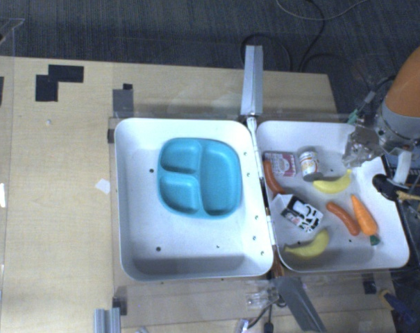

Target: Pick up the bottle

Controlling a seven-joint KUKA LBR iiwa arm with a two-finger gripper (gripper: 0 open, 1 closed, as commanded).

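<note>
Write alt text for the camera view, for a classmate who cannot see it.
The gripper is over the upper right of the right bin, which holds a small bottle, two bananas, carrots and packets. The left bin holds a blue divided tray.

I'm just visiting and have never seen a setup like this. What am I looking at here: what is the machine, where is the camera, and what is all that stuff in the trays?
You are looking down at a slant from one fixed camera above a wooden bench. Two shallow white bins sit side by side. The left bin holds a blue divided plate. The right bin holds toy food and small items: two bananas, a carrot, a sausage, a small jar-like bottle, a red packet and a black-and-white box. The grey and orange shape at the right is the robot arm. Its hand hangs over the right bin's far corner, with nothing visibly held. It is meant to pick up the bottle.
</note>
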